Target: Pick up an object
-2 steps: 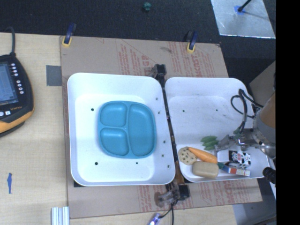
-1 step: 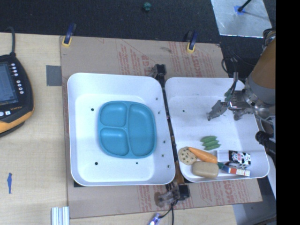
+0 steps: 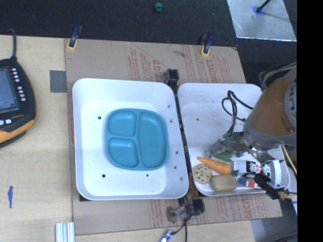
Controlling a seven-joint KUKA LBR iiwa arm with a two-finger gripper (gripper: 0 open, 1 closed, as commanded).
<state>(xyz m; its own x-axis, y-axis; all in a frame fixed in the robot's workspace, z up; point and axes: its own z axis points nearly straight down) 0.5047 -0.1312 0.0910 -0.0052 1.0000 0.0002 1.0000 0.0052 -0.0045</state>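
Three items crowd the right bin's point(image 3: 202, 97) near edge: carrot point(image 3: 214, 165), cookie point(image 3: 202, 173), tan lump point(image 3: 223, 183), prob. within easy reach. Hand point(image 3: 227, 146) low just beside carrot; can't tell its state. Left bin point(image 3: 83, 135) has blue tray point(image 3: 137, 138).

blue tray point(image 3: 137, 138) in left bin point(image 3: 86, 180), carrot point(image 3: 215, 165) in right bin point(image 3: 202, 97)

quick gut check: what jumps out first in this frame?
The blue divided plate sitting alone in the middle of the left bin. Next, the grey-and-orange arm reaching down into the right bin, with an orange carrot, a speckled cookie and a tan lump crowded along that bin's near edge.
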